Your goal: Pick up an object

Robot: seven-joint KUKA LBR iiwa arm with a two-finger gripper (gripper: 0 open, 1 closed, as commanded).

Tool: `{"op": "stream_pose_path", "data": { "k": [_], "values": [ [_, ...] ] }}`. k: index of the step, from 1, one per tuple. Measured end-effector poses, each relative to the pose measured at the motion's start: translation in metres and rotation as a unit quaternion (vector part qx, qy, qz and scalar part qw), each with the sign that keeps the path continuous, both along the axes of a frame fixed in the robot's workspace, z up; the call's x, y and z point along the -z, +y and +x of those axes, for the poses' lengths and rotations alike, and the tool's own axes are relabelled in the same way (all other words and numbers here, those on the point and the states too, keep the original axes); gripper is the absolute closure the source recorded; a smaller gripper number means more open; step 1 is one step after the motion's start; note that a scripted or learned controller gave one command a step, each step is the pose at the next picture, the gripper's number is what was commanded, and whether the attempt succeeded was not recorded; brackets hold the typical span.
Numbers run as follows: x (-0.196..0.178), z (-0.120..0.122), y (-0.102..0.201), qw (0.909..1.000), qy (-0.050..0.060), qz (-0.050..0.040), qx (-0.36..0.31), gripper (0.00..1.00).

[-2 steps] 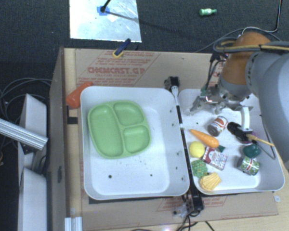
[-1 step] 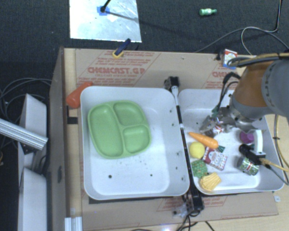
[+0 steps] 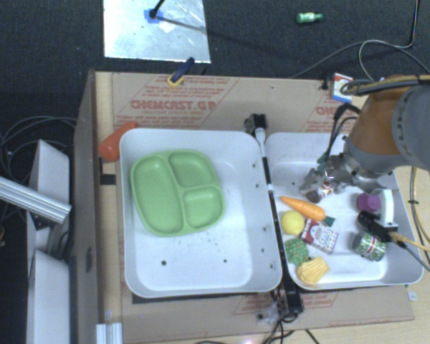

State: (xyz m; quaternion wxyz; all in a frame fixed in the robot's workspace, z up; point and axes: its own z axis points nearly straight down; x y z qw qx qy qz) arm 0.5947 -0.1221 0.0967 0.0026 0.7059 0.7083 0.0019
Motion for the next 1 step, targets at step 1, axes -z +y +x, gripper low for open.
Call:
{"op": "stream_pose_path", "data": {
  "k": [1],
  "values": [
    [-0.0887,-0.0468,0.0604,1.0,0.001,0.0009,0.0,1.0]
  ]
}}
